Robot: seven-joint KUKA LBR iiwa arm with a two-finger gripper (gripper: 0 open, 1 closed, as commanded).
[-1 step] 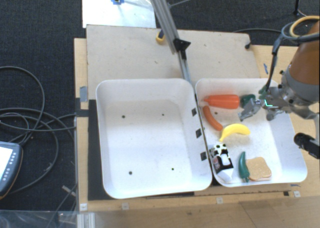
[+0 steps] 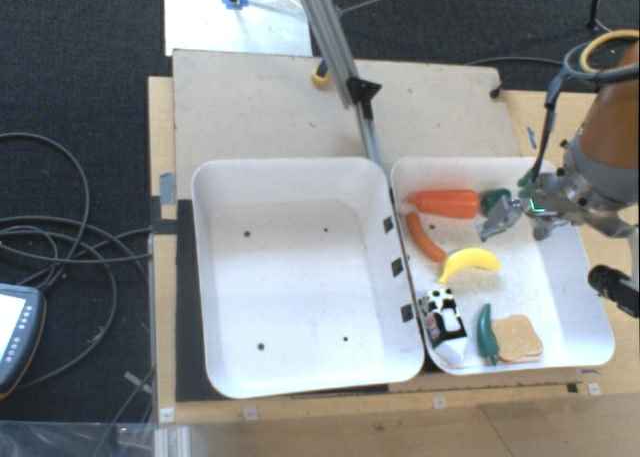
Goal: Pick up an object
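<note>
We see our hand low over the right shallow white plastic bin, its metal fingers narrowly parted and holding nothing. It sits just beside the green leafy end of the orange plastic carrot, which lies across the bin's upper part and looks to us like the likeliest target, since the fingers point straight at it.

Below the carrot lie a slim reddish-orange sausage-shaped toy and a yellow plastic banana. Nearer the front edge rest a small black-and-white carton, a green pepper-like toy and a tan bread slice.

The left white bin sits alongside on the tabletop. The banana lies near, so we judge a careless descent could nudge it.
</note>
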